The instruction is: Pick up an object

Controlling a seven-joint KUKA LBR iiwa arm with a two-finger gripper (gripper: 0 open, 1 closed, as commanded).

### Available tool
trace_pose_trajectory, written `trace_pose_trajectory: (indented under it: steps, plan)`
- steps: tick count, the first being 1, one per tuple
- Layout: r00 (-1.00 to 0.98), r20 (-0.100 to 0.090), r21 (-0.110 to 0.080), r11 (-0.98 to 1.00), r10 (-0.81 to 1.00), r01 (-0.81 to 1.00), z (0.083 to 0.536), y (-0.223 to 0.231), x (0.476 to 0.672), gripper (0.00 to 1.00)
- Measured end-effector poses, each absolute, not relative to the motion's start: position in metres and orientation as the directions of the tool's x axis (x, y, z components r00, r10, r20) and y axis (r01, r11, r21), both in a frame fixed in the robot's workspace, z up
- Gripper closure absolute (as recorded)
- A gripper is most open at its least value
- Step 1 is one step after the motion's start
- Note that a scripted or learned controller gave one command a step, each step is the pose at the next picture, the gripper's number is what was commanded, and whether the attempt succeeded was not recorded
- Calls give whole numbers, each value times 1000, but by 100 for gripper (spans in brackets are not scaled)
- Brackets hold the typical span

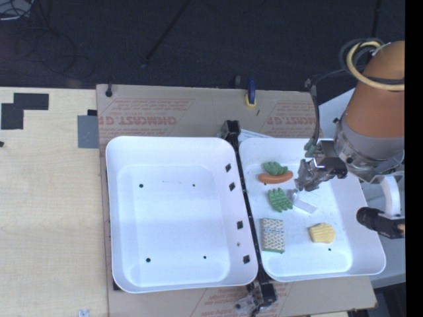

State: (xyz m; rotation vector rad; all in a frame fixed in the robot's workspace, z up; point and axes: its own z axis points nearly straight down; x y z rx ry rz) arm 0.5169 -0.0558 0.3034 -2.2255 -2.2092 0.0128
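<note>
Four small items lie in the right bin (360,259): orange sausage on green leaf (275,173), knobbly green piece (280,199), woven block (272,234), ridged yellow wedge (321,232). Metal pincer (306,179) hovers beside them; whether it grips anything, I cannot tell.

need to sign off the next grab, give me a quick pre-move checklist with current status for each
1. Objects within reach in the right bin: ok, four lie there.
2. Gripper above the right bin: ok, close to the green leafy piece.
3. Finger opening: cannot tell.
4. Anything held already: cannot tell.
5. Target stands apart: ok for the yellow piece and the checkered block; not ok for the carrot-like piece, near the leafy one.
</note>
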Motion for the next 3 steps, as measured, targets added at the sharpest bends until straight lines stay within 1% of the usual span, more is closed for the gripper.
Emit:
trace_pose_trajectory:
  steps: [1, 2, 3]
  plan:
    - [-6, 0, 2, 6, 1000, 1000, 331, 2, 566, 100]
    - [7, 0, -16, -7, 1000, 1000, 247, -54, 495, 100]
    - [-4, 0, 1, 4, 1000, 1000, 287, -16, 539, 100]
